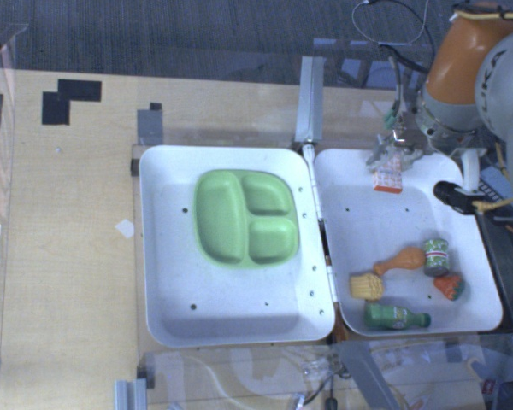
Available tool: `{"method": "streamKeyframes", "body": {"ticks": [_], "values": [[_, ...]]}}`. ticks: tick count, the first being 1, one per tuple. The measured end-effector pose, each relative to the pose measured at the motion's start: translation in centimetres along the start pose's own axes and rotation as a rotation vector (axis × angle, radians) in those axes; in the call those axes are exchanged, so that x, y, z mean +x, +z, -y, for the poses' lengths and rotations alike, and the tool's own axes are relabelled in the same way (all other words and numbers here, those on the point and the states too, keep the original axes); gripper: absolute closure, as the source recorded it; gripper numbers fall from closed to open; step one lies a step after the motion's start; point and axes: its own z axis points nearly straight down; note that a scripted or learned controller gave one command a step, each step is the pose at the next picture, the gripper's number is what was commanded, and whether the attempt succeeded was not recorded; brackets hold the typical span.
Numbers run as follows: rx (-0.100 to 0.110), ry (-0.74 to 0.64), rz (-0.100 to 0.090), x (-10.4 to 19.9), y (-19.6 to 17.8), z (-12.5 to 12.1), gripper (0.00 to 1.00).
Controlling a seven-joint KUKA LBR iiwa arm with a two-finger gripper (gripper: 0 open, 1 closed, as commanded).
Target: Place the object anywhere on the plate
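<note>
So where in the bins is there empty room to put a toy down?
The green plate has three bare compartments. The left bin has bare floor in front of the plate. In the right bin, the middle is bare, between the gripper and the toys. The front is crowded: corn, drumstick, can, bottle.

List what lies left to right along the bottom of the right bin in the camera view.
Corn cob → green bottle → green can → strawberry-like red piece. The orange drumstick overlaps these in order, so I leave it out.
</note>
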Motion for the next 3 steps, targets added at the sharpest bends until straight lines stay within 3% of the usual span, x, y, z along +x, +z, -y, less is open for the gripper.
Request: {"method": "streamKeyframes", "body": {"ticks": [1, 2, 3], "values": [[0.001, -0.111, -0.003, 8.2, -0.2, -0.6, 1.0], [0.001, -0.069, -0.004, 15.4, -0.3, -0.7, 1.0], [0.0, -0.069, -0.003, 15.4, -0.3, -0.7, 0.0]]}}
